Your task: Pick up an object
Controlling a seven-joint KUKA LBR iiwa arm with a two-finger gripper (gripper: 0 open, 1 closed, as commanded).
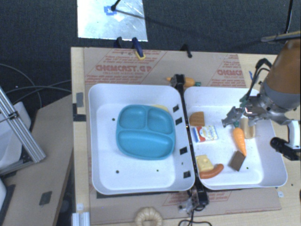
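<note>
Nearest us in the right bin (pixel 277 173) lie a sausage (pixel 211 172), a cheese wedge (pixel 204 162) and a dark brown block (pixel 237 161). Behind them we see the carrot (pixel 240 141), its long axis running near to far, tip towards us. Our gripper (pixel 240 116) hovers just beyond its blunt end; whether it is spread or clenched we cannot tell. We judge a descent here could land off-centre and roll the carrot, or catch the pale piece (pixel 249 128) just beside it.

The arm (pixel 282 86) shows a broad orange band above a grey wrist, with dark cables looped beside it and a grey metal pincer (pixel 239 117) with small pale parts.
</note>
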